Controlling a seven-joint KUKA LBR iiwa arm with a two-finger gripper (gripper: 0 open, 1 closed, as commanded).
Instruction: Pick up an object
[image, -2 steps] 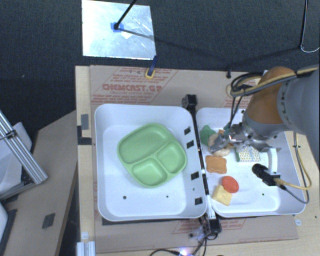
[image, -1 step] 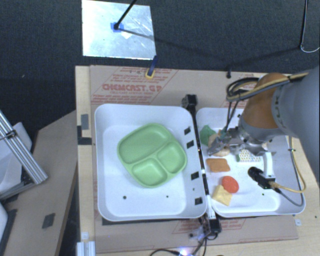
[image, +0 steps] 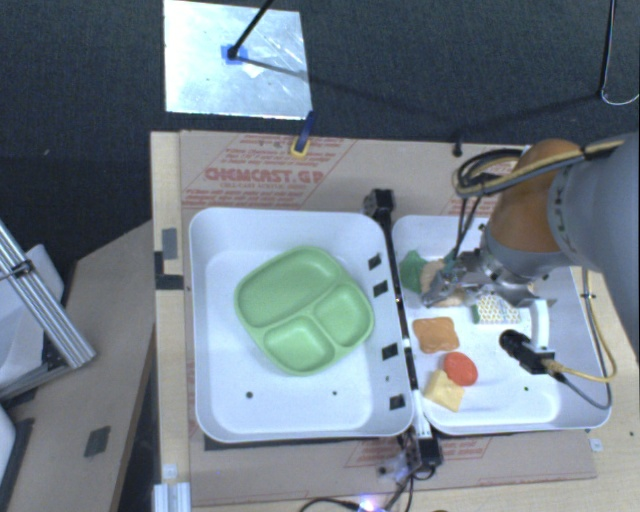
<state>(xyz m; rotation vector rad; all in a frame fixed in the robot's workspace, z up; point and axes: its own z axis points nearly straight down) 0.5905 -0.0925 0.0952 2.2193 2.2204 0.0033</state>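
Note:
The right bin (image: 570, 400) holds several small items. A green piece (image: 411, 268) lies near its left wall, with a pale tan bit (image: 431, 272) beside it. Toward the front lie an orange-brown toast slice (image: 436, 333), a red tomato-like piece (image: 461, 368) and a yellow wedge (image: 445, 391). A white speckled piece (image: 490, 310) lies near the middle. My gripper (image: 441, 290) hangs low over the bin's left part, just right of the green piece and just behind the toast slice. Nothing shows clearly in its grasp.
The left bin (image: 215, 400) holds a green divided plate (image: 304, 309). A black divider with clips (image: 392, 300) runs between the bins. The grey arm (image: 560, 215) covers the back right of the right bin. A foil sheet (image: 236, 60) lies behind the bench.

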